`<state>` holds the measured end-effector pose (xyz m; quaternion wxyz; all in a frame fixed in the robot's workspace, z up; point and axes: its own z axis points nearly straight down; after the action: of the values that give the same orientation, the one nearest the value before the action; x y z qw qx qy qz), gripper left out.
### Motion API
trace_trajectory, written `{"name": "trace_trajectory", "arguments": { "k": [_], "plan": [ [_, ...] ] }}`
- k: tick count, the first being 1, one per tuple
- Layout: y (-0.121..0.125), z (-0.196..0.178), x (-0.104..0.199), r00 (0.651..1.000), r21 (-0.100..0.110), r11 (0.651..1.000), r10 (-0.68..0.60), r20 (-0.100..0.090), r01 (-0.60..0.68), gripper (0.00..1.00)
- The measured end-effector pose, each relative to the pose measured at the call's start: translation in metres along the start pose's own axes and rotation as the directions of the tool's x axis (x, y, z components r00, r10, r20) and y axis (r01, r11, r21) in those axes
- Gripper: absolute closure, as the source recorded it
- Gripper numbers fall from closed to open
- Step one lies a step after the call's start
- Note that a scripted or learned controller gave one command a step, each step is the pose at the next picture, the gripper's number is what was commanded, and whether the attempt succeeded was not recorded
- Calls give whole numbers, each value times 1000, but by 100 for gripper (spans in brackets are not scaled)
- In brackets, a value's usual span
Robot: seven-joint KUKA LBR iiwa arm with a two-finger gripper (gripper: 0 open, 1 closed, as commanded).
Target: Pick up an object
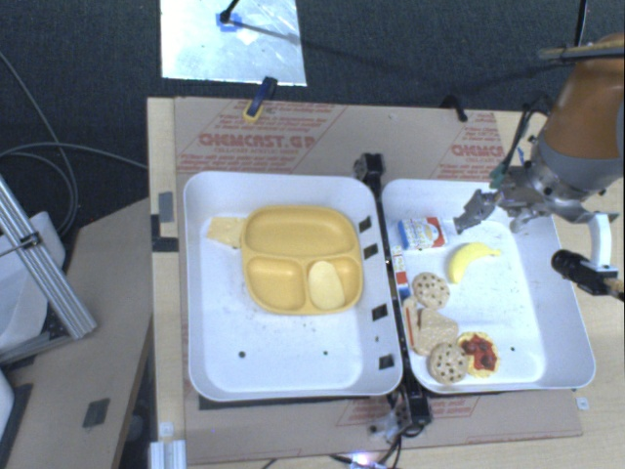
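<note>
The gripper (480, 208) hangs over the upper part of the right bin (562, 306), at the end of the grey arm (576, 154) entering from the right with its orange band above the wrist. Whether the claw is open or closed cannot be determined from this angle, and no object is visible in its grasp.

Just left of the gripper, a small white carton with red and blue print (422, 233) lies near the bin's upper left corner. Just below the gripper lies a yellow banana (471, 259), apart from it. Below and left of the banana sits a round chocolate-chip cookie (430, 289). Under that cookie lies a tan bread-like slice (435, 330), touching a second cookie (447, 362) near the bin's lower edge. A red and yellow pizza-like piece (479, 353) lies just beside the second cookie, on its right.

The left bin (283, 374) holds a yellow compartment tray (298, 257). A pale oval item (326, 284) rests in the tray's lower right compartment. A flat pale yellow piece (226, 231) lies against the tray's upper left edge.

Both bins sit on a cardboard sheet (293, 135) with red lettering.
</note>
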<state>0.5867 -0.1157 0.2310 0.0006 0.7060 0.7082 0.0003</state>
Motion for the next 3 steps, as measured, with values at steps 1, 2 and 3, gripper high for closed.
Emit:
{"name": "trace_trajectory", "arguments": {
  "k": [1,2,3],
  "plan": [
    [15,119,-23,1000,9,1000,3,-1,-3,0],
    [3,148,-4,1000,3,1000,-1,-1,1,0],
    [5,136,-6,1000,-3,1000,1,0,-1,100]
  ]
}}
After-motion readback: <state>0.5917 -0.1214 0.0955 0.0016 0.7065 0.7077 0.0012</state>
